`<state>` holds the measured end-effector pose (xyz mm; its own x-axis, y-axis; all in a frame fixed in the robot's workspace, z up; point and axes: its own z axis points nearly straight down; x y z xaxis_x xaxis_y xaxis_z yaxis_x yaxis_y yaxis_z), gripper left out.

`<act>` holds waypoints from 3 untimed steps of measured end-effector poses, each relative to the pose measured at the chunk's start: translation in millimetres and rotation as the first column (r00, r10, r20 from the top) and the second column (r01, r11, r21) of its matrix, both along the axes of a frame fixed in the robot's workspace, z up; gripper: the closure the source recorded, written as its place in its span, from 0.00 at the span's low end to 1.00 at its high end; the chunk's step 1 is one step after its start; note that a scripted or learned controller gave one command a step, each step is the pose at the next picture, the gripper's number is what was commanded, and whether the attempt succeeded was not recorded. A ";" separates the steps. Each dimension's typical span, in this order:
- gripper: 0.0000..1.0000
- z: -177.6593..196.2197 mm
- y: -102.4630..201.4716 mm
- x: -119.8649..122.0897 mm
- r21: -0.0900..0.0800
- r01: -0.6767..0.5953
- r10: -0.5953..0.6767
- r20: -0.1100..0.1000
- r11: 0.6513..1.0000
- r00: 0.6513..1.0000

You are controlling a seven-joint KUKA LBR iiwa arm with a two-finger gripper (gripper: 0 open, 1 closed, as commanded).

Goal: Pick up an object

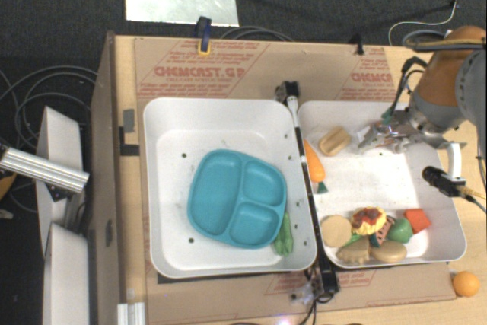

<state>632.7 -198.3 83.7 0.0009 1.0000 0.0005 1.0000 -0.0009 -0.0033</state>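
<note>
My gripper (374, 136) hangs over the far part of the right bin (380, 179), its metal fingers pointing left toward a tan bread-like piece (334, 141) just beside them. Nothing shows between the fingers. An orange carrot (314, 163) lies against the bin's left wall. Along the bin's near edge sits a heap of toy food: a round tan piece (335, 228), a red and yellow item (368, 220), a green piece (399, 230), an orange-red block (418, 220) and a beige piece (389, 252).
The left bin (175, 133) holds a blue divided plate (237, 198) with a green item (284, 235) at its near right corner. An orange ball (465, 284) lies on the bench outside the right bin. Cables run along the bench's far side.
</note>
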 end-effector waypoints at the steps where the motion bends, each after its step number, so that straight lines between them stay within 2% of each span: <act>1: 0.00 0.5 0.1 27.1 0.010 0.003 -0.002 -0.052 1.000 0.999; 2: 0.00 -0.2 21.2 27.4 -0.005 0.006 -0.006 -0.035 1.000 0.999; 3: 0.00 -0.7 26.8 27.0 -0.008 0.008 -0.009 -0.034 1.000 0.999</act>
